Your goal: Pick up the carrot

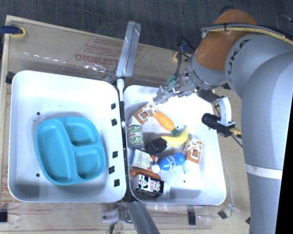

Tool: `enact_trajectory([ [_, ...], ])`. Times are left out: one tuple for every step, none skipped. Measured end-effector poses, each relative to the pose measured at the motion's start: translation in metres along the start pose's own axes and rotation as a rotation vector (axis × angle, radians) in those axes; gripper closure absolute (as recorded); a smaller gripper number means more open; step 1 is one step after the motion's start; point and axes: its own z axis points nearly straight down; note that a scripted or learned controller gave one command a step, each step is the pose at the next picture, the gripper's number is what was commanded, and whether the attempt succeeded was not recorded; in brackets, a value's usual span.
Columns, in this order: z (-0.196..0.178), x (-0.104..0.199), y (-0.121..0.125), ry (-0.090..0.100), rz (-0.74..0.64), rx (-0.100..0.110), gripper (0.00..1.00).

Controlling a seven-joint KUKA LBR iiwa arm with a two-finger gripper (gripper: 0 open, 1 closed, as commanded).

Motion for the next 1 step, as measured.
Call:
enact_trajectory([
  [0.0006, -0.0001, -0.0003, 0.0, 0.0, 0.001, 0.0],
])
